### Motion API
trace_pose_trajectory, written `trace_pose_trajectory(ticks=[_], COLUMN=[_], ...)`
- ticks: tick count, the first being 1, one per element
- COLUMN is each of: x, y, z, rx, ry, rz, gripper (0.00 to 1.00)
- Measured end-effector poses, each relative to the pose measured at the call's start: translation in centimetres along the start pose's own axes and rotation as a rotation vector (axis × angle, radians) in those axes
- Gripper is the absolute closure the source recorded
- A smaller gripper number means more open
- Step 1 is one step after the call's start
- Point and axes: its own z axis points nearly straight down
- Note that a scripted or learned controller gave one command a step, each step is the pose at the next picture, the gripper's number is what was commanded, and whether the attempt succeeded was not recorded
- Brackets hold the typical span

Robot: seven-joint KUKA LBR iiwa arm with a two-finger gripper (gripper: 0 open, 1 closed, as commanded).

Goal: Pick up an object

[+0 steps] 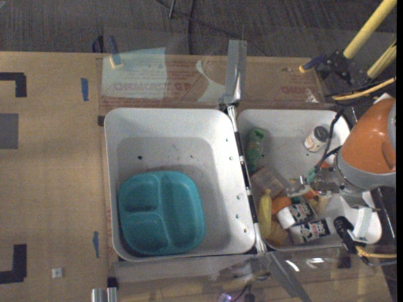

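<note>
Beside the banana (pixel 266 210) — gripper (pixel 313 184) low over clutter, its state unclear.

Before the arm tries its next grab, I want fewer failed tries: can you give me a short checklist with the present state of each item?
1. Gripper is over the right bin: ok.
2. Something is held between the fingers: cannot tell, the wrist hides them.
3. Targets within reach: ok, a banana, a green bottle and a small white bottle lie in the right bin.
4. Targets well apart: not ok, the banana sits tight among small cartons.
5. Left bin layout known: ok, a teal divided plate lies flat in it.
</note>
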Motion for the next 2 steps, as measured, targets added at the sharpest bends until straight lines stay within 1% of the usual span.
trace_pose_trajectory(ticks=[1,2], x=[-1.22,-1.42], y=[9.51,9.60], z=[1.47,0.50], rx=[0.023,0.021], ry=[0.009,0.001], rz=[-0.107,-0.110], gripper=[0.00,1.00])
